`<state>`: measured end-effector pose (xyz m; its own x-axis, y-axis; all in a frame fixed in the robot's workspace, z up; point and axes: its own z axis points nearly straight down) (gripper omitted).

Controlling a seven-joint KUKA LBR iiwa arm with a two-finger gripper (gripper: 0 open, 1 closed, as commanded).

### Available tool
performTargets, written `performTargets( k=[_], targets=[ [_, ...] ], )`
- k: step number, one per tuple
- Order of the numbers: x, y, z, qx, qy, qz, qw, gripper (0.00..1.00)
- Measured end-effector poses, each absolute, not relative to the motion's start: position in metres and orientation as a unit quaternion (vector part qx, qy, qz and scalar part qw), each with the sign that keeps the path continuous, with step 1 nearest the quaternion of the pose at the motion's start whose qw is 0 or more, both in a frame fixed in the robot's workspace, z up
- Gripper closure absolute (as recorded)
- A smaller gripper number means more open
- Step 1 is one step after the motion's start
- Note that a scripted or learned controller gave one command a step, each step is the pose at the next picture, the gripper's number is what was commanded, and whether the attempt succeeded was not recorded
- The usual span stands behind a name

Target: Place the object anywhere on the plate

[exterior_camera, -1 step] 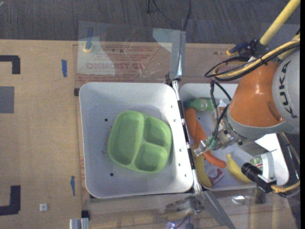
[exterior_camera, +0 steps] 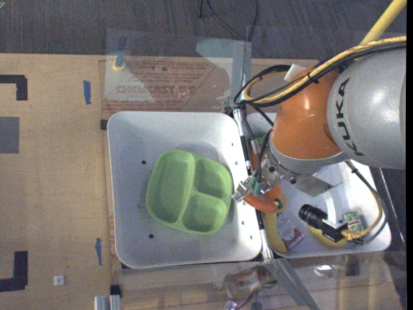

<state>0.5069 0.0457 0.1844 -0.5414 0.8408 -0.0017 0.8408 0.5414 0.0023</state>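
Observation:
A green divided plate [exterior_camera: 188, 191] lies in the middle of the left bin [exterior_camera: 129, 141]. My gripper [exterior_camera: 250, 191] hangs over the wall between the two bins, just off the plate's right edge. It is shut on an orange, carrot-like object [exterior_camera: 260, 203] that pokes out below and to the right of the fingertips. The orange-banded wrist hides the upper part of the gripper.
The right bin [exterior_camera: 377, 241] holds a yellow banana-shaped thing [exterior_camera: 275, 231], a small pink-and-white packet [exterior_camera: 295, 238] and a small green-and-white item [exterior_camera: 352, 222]. The arm covers much of that bin. A clear sheet [exterior_camera: 168, 76] lies behind the left bin.

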Motion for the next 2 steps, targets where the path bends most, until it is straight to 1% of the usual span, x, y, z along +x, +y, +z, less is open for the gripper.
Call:
performTargets(
  k=[1,2],
  targets=[
    [0.5446,0.1243,0.1813,0.393,0.920,0.0010,0.002,1.00],
    [0.5446,0.1245,0.1814,0.393,0.920,0.0008,0.002,0.00]
  ],
)
